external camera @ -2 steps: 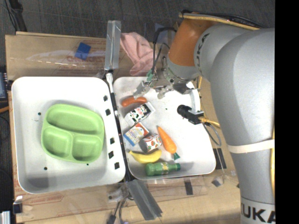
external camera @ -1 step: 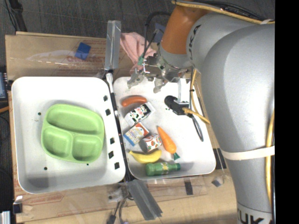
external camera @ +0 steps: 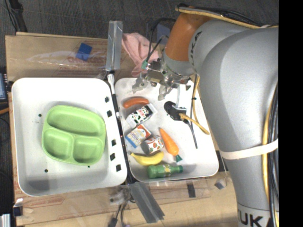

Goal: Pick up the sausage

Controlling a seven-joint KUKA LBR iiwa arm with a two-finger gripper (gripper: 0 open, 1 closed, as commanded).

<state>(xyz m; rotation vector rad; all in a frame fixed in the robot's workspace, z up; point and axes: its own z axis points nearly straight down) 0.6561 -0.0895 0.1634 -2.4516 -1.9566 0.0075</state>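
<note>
Where arm reads "UKA" [external camera: 250,217], sausage [external camera: 136,101] below claw [external camera: 151,86]

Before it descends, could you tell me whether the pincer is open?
Open: the pincer shows two metal fingers spread apart above the orange-red sausage.

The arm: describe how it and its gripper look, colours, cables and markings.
The arm is bulky, smooth and rounded, in light grey, with an orange band above the wrist. A thin pale stripe crosses its lower casing, and dark letters "UKA" show near the bottom. Thin cables run along its edges. The gripper is small, metal-grey, with pale fingers.
</note>
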